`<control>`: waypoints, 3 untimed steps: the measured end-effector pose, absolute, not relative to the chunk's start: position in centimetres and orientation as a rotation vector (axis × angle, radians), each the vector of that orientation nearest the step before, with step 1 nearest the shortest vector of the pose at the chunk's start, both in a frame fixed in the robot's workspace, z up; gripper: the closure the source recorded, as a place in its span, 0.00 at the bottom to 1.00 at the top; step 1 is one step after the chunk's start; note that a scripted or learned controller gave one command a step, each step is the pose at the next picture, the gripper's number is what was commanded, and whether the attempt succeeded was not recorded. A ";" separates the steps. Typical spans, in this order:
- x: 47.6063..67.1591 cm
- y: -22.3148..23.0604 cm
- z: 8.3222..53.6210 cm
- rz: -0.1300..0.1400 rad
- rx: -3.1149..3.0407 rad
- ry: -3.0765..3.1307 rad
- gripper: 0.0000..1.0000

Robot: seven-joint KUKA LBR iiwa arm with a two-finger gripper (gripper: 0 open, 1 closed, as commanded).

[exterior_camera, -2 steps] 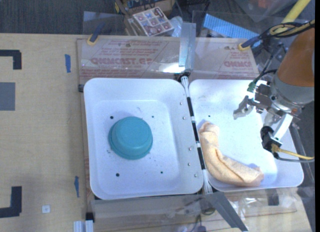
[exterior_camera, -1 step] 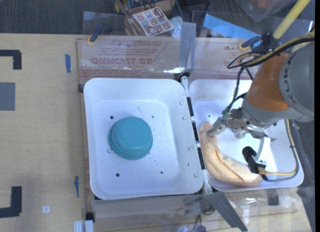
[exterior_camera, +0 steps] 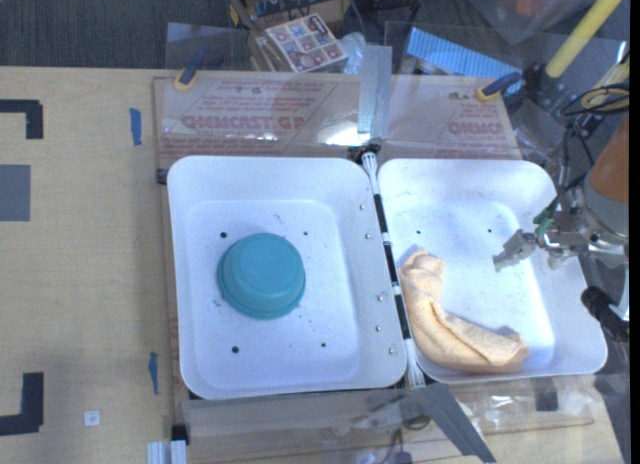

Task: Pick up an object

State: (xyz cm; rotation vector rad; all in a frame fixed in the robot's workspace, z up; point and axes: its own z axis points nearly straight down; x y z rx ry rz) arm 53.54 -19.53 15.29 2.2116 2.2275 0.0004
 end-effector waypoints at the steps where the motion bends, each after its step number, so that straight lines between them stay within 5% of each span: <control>1: 52.8 -22.4 17.7 0.001 2.271 2.165 0.00; 2: 55.1 -14.6 12.8 -0.001 2.320 2.121 0.00; 3: 57.1 -15.6 16.5 0.000 2.293 2.145 0.00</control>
